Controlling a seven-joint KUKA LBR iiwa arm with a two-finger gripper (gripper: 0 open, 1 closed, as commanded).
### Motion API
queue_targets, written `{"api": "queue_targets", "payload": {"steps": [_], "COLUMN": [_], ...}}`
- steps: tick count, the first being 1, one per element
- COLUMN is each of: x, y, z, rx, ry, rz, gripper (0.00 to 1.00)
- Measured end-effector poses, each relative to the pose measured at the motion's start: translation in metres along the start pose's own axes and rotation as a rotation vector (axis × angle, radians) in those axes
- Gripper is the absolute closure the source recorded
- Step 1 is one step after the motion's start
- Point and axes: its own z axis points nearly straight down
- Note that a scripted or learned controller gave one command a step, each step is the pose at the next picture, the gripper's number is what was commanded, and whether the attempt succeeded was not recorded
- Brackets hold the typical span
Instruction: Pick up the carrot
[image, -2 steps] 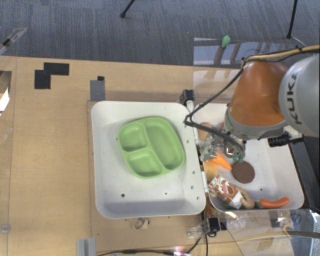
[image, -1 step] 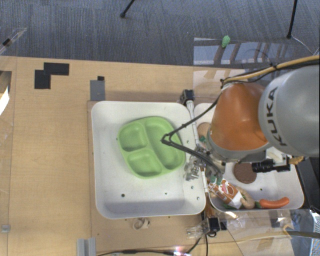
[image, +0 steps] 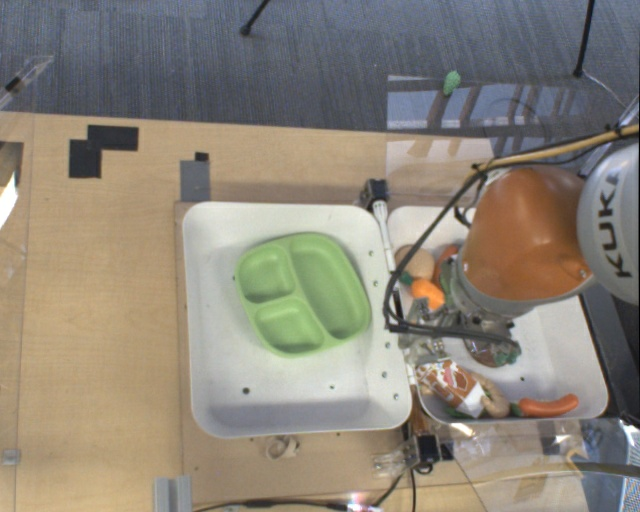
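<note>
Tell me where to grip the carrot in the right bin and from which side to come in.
Grip the carrot across its orange middle, coming from above. Just a short piece of it shows beside the egg-like item and under the arm's wrist, so a sideways approach looks crowded.

The carrot (image: 428, 294) is a small, bright orange piece, stubby and rounded, lying in the right bin (image: 590, 352) close to that bin's left wall. Only part of it shows; its right side is hidden under the arm's wrist, so its full shape and the way it points cannot be told. It sits just below a pale egg-shaped thing (image: 421, 265), touching or nearly touching it, and well above the packaged snack (image: 455, 385) at the bin's near edge. Whether it lies flat or is tilted cannot be told
</note>
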Motion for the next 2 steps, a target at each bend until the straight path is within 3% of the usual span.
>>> {"api": "queue_targets", "payload": {"steps": [1,2], "x": [-0.026,-0.019], "y": [0.033,0.070], "z": [-0.145,-0.032], "rx": [0.000,-0.004], "ry": [-0.014,0.010], "rz": [0.044,-0.014], "gripper": [1.00,1.00]}}
